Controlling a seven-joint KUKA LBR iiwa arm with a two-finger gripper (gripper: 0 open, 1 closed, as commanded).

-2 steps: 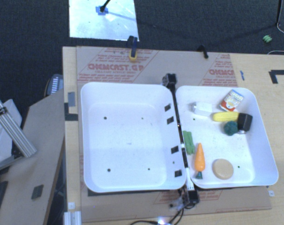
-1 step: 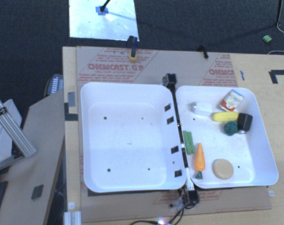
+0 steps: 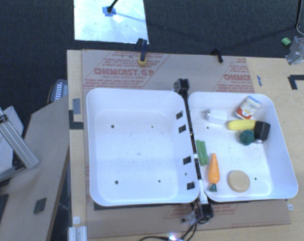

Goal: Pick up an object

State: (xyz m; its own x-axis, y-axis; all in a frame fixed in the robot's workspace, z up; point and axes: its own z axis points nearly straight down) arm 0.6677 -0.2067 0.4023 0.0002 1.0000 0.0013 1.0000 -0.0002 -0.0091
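The right bin point(image 3: 280, 149) holds several small objects. A white block point(image 3: 216, 116) lies near its far left. An orange and white carton point(image 3: 249, 106) sits at the back, with a yellow banana-shaped piece point(image 3: 241, 125) just in front of it. A teal ball point(image 3: 247, 137) touches a black block point(image 3: 262, 130). A green strip point(image 3: 201, 152) and an orange toy carrot point(image 3: 213, 169) lie along the left wall. A tan disc point(image 3: 238, 181) rests near the front.
The left bin point(image 3: 137, 149) stands beside the right one, joined by a black-clipped divider point(image 3: 189, 134). A grey metal fitting point(image 3: 297, 49) with a green part sits at the bench's far right corner. A shiny plate point(image 3: 109, 14) lies behind the bench.
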